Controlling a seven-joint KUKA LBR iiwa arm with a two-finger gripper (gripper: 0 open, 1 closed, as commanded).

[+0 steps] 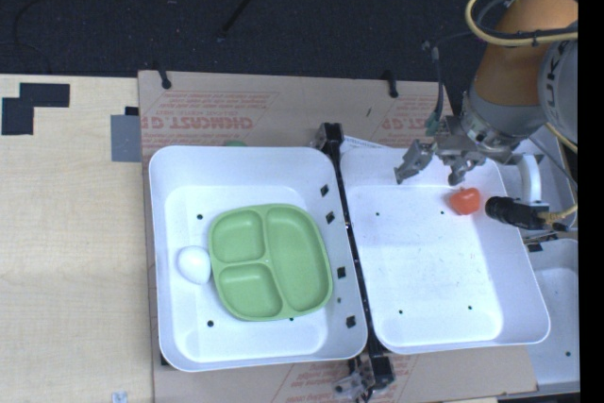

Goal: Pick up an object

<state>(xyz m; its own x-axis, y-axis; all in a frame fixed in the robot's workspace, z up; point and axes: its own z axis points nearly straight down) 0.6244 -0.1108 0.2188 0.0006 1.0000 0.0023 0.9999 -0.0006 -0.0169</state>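
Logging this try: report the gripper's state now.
Gripper: open, holding nothing, above the right bin's far edge, near the red object.

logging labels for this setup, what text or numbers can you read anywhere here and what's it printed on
Red print on the cardboard sheet behind the bins: upside down in this view and blurred, roughly "CHEMCAST GP", not certain.
Red print on the cardboard's near edge, below the left bin: too small and blurred to read.
Green divided plate, white egg, red object: no text visible.
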